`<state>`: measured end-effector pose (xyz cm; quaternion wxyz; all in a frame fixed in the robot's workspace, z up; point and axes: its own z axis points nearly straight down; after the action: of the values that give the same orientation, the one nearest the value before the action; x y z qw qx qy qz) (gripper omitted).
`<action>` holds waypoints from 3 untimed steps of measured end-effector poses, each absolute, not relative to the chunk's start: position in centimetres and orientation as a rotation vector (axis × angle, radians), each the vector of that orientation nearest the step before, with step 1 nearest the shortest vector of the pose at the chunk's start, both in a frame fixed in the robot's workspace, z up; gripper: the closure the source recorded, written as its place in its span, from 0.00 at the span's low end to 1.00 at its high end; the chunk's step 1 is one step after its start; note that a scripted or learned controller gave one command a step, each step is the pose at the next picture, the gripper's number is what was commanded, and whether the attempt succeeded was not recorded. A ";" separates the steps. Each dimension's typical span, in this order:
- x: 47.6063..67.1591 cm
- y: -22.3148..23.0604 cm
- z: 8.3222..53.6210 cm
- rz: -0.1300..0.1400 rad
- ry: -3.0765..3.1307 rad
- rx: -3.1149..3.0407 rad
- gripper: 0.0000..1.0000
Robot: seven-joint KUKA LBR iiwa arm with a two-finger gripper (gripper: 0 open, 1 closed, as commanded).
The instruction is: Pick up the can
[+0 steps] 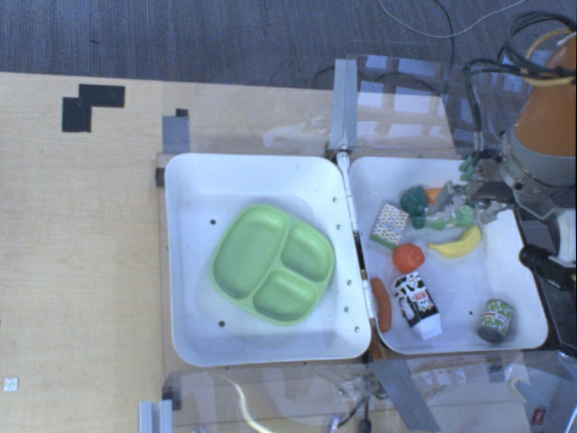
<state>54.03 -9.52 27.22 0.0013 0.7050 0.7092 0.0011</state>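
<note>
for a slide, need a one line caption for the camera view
Arm's tool hovers over toy food in right bin; can lies apart near its front corner.

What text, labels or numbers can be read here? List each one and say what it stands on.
None can be read.
Can: green label, print too blurred.
Carton: black and white cow pattern, no legible words.
Small box: patterned face, too small to read.
</note>
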 end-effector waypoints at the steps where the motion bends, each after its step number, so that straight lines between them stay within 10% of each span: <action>1: 54.0 -9.5 27.2 0.003 2.226 2.213 0.00; 2: 57.7 -15.7 18.0 0.001 2.106 2.329 0.00; 3: 57.7 -15.7 18.0 0.003 2.106 2.328 0.00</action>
<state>57.73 -15.67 18.03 0.0013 0.7416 0.6709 0.0010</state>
